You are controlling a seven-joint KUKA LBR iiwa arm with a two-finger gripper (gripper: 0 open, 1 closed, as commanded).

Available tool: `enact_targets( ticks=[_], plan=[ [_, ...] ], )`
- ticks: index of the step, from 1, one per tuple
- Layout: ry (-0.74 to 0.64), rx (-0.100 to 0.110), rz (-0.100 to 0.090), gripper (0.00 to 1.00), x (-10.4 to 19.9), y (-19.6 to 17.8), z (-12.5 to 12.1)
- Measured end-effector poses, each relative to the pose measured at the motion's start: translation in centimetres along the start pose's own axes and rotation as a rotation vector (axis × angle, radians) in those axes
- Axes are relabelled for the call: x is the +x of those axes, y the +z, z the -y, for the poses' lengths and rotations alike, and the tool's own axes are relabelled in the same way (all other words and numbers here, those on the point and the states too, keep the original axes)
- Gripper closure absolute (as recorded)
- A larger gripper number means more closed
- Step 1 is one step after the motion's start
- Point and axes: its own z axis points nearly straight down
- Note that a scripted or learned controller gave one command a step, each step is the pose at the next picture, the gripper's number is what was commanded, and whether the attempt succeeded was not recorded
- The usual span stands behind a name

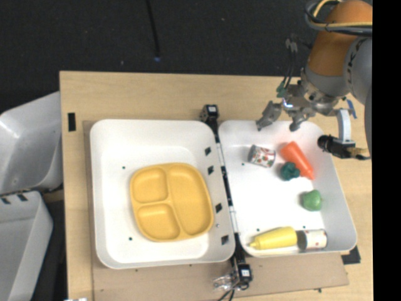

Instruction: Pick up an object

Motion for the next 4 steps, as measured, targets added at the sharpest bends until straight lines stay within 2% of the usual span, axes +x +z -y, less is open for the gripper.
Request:
enact_targets(
  ticks=[1,2,3,4],
  plan=[
    [0.003,-0.001,0.0,0.0,-0.2,4.2,0.1],
    [0.003,0.001,0.0,0.0,-1.1,10.2,0.1],
    [0.003,-0.009,0.002,1.0,-1.2,8.6,-0.2],
    [0.006,-0.01,0.0,1.0,-1.6,2.1,0.1]
  ],
)
